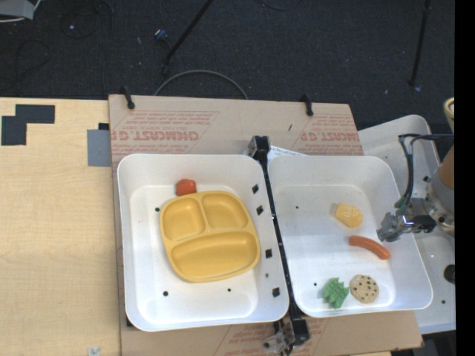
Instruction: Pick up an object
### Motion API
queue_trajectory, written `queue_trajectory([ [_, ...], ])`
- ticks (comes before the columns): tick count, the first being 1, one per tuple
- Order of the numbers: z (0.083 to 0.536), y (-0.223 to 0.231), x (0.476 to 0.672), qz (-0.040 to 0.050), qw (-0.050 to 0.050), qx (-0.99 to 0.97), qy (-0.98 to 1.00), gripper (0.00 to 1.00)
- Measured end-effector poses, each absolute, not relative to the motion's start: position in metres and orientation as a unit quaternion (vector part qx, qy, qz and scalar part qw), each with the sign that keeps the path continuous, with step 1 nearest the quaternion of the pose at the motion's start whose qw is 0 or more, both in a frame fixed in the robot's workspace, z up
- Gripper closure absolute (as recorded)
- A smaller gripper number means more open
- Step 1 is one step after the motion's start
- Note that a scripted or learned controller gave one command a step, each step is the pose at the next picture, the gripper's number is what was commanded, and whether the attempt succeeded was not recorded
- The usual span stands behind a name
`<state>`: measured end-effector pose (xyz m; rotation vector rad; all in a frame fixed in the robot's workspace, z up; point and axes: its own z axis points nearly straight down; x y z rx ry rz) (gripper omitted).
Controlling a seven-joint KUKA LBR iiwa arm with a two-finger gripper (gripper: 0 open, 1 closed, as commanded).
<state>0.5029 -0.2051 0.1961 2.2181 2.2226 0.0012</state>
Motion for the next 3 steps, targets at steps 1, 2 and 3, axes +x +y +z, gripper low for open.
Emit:
queue_trajectory([
  [1,0.239,-0.206,0.504,0.0004,0.001,0.706,0.708,1.0],
  [2,0.241,-0.147,0.494,0.0002,-0.002,0.705,0.709,1.0],
  [3,0.248,-0.092,0.491,0.0,-0.003,0.705,0.709,1.0],
])
